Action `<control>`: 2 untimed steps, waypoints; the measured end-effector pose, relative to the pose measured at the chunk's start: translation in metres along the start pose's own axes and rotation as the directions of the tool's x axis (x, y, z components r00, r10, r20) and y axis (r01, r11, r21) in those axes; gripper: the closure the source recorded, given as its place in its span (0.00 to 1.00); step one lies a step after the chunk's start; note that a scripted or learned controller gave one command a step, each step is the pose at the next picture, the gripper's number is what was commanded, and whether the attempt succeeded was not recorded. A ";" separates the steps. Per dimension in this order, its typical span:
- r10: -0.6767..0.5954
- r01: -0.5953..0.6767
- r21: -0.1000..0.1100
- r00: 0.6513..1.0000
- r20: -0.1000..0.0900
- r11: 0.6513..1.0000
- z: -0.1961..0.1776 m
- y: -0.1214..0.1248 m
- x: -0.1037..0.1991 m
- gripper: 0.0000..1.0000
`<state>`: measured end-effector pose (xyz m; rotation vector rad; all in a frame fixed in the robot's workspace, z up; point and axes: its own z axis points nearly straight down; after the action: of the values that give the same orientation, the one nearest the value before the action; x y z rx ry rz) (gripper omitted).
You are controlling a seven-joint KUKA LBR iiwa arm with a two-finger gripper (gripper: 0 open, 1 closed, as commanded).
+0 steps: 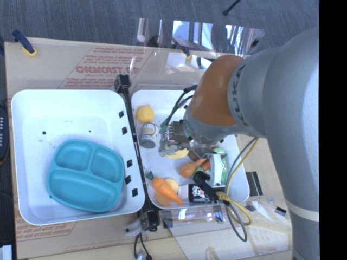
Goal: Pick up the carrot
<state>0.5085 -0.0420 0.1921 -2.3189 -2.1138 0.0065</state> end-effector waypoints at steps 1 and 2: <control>0.001 -0.001 0.002 1.000 0.001 1.000 0.001 0.000 -0.001 0.00; -0.298 0.298 0.005 0.954 -0.002 0.954 0.002 -0.032 -0.014 0.00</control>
<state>0.4754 -0.0529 0.1906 -1.9703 -2.4357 0.0094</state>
